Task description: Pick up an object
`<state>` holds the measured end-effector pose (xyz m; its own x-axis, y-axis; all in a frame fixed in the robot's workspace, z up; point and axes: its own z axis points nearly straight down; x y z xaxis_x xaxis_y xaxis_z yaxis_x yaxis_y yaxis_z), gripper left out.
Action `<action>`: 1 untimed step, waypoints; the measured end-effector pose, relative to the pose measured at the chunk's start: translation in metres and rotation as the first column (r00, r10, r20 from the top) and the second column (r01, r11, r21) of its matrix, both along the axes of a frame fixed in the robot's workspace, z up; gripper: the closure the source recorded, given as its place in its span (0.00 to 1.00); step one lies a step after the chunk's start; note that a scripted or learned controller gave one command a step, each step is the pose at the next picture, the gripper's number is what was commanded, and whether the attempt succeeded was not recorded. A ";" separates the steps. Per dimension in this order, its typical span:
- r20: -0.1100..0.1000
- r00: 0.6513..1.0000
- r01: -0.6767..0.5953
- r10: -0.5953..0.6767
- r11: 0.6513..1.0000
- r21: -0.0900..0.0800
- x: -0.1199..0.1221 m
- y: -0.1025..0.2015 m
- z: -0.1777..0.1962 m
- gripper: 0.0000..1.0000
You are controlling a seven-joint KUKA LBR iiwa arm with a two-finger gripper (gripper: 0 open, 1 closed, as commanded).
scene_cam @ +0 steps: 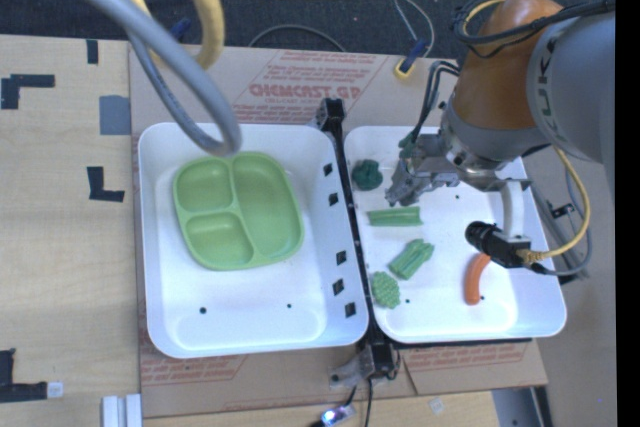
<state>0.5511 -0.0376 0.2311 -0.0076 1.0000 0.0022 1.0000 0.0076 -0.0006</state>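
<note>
White plastic makes up both shallow bins, set side by side on a cardboard sheet (300, 80) over the wooden tabletop (60, 245). The grey arm (585, 85), with its orange band (500, 65), reaches in from the right and hangs over the far part of the right bin (540, 320).

The left bin (160, 315) holds one thing: a pale green divided plate (238, 210) with three compartments, lying in the bin's far half.

The right bin holds five smaller pieces. A ridged green piece (410, 258) lies near the middle, and a flat green stick (394, 216) lies just beyond it. An orange carrot-like piece (474, 281) sits to the right, near a black fitting on the arm. A small knobbly green piece (385, 290) rests by the near left wall, and a dark green lump (367, 175) by the far left wall.

The hand (408, 187) points down just above the flat stick; whether it is wide or narrow I cannot tell.
</note>
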 end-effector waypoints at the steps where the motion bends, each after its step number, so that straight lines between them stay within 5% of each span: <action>1: -0.002 1.000 0.001 -0.001 1.000 -0.001 -0.006 0.053 -0.011 1.00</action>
<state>0.5450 0.0156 0.2204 -0.0062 1.0000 0.0010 1.0000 0.0062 -0.0030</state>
